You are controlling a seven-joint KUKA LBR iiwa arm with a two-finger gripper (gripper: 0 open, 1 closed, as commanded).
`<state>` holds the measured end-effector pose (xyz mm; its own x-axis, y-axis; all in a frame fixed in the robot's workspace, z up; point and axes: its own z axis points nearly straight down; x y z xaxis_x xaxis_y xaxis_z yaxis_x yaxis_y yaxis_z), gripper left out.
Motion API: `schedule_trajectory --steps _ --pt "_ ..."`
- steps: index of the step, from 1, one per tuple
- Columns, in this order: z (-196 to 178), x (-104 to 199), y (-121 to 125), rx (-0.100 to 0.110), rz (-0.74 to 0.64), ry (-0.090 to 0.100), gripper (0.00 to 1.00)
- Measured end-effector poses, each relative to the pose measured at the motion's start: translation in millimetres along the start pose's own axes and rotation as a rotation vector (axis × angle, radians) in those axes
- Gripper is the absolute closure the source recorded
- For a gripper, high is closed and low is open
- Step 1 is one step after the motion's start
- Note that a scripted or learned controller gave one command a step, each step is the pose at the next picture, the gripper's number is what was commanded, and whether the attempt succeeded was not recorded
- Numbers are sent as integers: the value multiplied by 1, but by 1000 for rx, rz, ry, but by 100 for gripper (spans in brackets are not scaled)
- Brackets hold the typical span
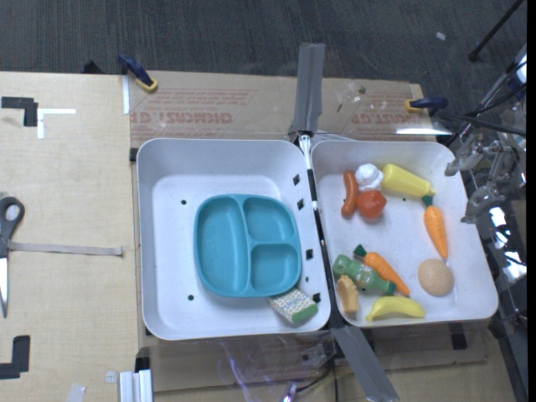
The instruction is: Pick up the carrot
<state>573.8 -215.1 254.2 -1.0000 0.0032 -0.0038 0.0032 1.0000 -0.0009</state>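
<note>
Nearest, at the front of the right bin [469, 308], a banana [396, 308] lies beside a tan egg [435, 277], with a small yellowish piece [347, 296] at the front left corner. Just behind them are a green toy [360, 275] and a carrot [387, 273], touching each other; this carrot lies slantwise, its leafy end toward the divider.

A second carrot [435, 233] lies apart, close to the bin's right wall, tip toward the egg and green top pointing away. Further back sit a tomato [372, 205], a red strip [349, 193], a white lump [368, 174] and a yellow piece [406, 181].

The gripper [481, 182] hangs at the right rim, near the second carrot but touching neither one. It shows as a tangle of metal against clutter, and I cannot tell whether it is spread or closed; nothing can be seen in its grasp.

In the left bin [159, 224], a patterned block [295, 306] rests at the front beside a teal plate [249, 245] with three sections. Scissors [7, 224] lie at the bench's left edge.
</note>
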Motion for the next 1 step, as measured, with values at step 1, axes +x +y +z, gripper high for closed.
schedule_trajectory --steps 1 --pt "161 22 -4 0 -78 -1 0"
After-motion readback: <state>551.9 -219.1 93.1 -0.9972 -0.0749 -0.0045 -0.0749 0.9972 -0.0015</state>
